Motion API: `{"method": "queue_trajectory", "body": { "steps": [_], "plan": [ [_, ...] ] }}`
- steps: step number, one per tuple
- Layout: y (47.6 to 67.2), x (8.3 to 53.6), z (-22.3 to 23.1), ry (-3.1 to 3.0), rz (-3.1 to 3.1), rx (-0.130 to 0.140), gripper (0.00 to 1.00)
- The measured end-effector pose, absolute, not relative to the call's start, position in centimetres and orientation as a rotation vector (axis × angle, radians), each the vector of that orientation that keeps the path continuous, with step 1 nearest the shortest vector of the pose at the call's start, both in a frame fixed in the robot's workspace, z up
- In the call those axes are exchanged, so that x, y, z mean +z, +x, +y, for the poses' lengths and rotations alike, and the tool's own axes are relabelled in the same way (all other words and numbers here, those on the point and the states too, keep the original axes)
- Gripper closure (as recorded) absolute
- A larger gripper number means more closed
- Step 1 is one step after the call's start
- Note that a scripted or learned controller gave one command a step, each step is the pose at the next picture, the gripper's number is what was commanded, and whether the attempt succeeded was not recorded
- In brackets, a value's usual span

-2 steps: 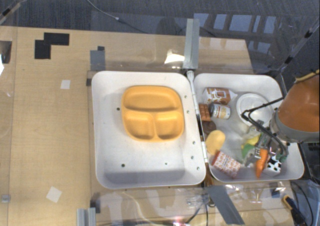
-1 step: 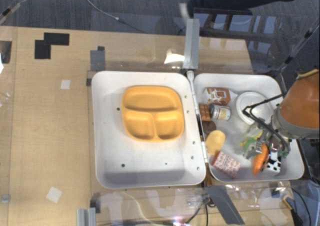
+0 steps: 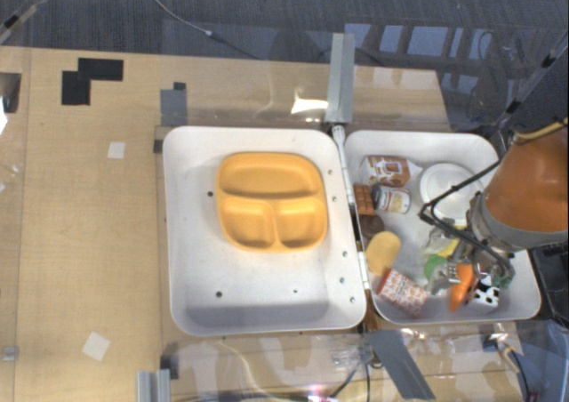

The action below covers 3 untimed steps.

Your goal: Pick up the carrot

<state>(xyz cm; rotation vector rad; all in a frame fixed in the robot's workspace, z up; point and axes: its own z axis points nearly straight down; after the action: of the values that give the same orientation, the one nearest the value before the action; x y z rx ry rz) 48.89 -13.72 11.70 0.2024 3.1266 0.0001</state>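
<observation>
Gripper (image 3: 462,269): low in right bin (image 3: 524,307), finger state cannot be told | carrot (image 3: 460,285): just beneath, tilted among clutter | yellow tray (image 3: 271,200): left bin (image 3: 191,240), well apart, unused.

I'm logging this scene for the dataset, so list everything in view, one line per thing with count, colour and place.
Shallow white plastic bins: 2, white, side by side on the bench; left bin, right bin.
Yellow three-compartment plastic tray: 1, yellow-orange, middle of the left bin.
Orange toy carrot: 1, orange, near edge of the right bin, by the gripper.
Small white round bowl: 1, white, far part of the right bin.
Pale yellow rounded piece: 1, yellow, left side of the right bin.
Red and white packet: 1, near left corner of the right bin.
Brown-labelled packet: 1, far left of the right bin.
Arm's orange band: 1, orange, over the right bin.
Gripper: 1, dark, low over the carrot.
</observation>
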Motion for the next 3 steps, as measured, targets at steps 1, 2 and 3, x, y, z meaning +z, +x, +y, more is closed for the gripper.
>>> {"method": "queue_trajectory", "body": {
  "steps": [1,2,3],
  "plan": [
    [48.9,10.9,-15.5,-0.120,3.131,-0.002,1.00],
    [48.9,10.9,-15.5,-0.120,3.131,-0.002,0.00],
    [55.8,9.2,-11.6,-0.216,3.110,-0.005,0.00]
  ]
}}
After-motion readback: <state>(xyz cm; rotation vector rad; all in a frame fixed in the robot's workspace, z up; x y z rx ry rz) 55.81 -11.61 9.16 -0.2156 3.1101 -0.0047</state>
